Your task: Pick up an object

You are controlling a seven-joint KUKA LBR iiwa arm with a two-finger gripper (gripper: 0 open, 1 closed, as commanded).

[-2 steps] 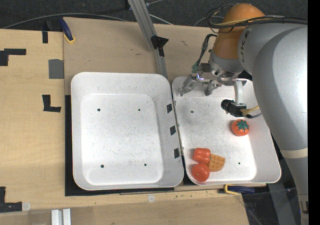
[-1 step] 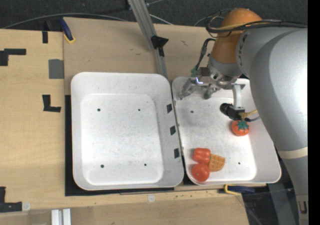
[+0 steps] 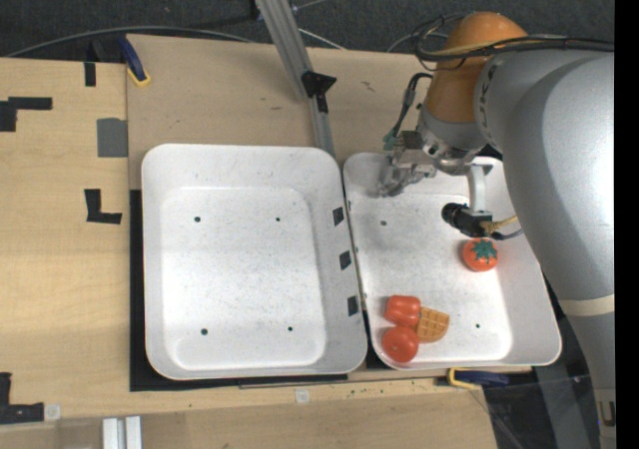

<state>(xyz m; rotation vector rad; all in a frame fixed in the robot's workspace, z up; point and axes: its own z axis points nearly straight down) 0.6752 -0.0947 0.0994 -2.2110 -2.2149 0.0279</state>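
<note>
i count two shallow white plastic bins: a left one [image 3: 170, 237] and a right one [image 3: 519, 337]. i see two plain red toy fruits [image 3: 402, 310] [image 3: 400, 344], one red toy tomato with a green top [image 3: 479, 255], and one orange waffle-patterned piece [image 3: 432, 323].

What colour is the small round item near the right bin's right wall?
Orange-red with a green top, like a toy tomato; seen in the camera view.
</note>
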